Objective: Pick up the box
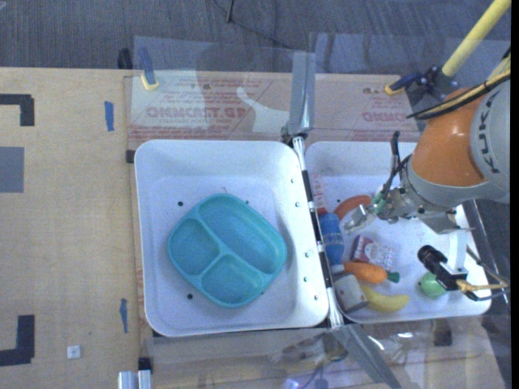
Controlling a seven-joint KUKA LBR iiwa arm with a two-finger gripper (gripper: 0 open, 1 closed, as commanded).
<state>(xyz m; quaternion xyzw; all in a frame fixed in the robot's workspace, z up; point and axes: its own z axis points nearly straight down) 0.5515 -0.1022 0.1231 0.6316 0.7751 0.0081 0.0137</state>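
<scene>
Toys fill the right bin (478,298). The box (375,253) lies flat in the middle, touching the carrot (366,272), above the banana (386,301). The pincer (366,215) hangs just above it, fingers spread apart, holding nothing. A teal plate (228,250) sits in the left bin (162,168).

Two bins are sitting side by side on the bench (65,241). A divided plate (228,250) is lying in the left bin (162,168). In the right bin (340,156), the box (377,253) is lying behind a carrot (366,272) and a banana (386,301), right of a bottle (331,237).
</scene>
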